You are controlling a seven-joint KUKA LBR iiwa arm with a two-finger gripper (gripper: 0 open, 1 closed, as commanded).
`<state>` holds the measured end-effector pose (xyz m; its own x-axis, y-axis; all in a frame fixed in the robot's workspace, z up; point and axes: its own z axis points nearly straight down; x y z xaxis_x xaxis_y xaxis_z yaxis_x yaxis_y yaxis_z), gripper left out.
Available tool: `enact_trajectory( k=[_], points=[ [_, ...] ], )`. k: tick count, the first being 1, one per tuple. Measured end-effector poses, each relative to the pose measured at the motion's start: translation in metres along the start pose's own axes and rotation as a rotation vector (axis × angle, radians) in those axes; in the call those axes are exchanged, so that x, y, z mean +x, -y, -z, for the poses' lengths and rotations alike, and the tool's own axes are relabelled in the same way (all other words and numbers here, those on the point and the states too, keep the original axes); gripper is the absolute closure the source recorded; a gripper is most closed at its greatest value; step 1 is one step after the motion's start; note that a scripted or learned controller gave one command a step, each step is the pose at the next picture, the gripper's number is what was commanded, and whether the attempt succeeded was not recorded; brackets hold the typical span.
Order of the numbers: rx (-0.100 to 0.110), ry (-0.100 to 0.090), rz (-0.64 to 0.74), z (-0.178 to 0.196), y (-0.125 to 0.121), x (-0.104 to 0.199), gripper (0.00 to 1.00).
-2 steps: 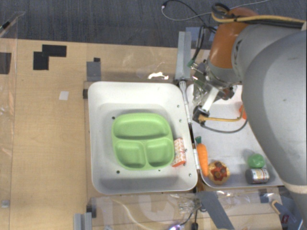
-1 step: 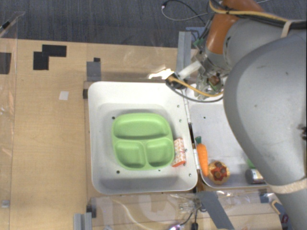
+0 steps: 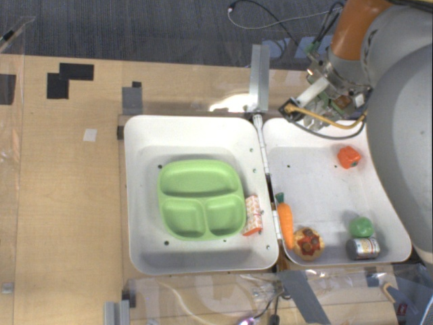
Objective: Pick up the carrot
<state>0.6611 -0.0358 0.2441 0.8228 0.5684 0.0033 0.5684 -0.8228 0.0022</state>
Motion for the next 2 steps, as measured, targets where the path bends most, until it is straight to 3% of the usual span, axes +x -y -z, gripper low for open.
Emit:
enact_trajectory(
  k=[1, 2],
  points=[
    [0.0, -0.001, -0.168, 0.124, -0.012, -0.01, 1.0],
    [-0.001, -0.002, -0.158, 0.134, -0.011, -0.008, 1.0]
  ],
)
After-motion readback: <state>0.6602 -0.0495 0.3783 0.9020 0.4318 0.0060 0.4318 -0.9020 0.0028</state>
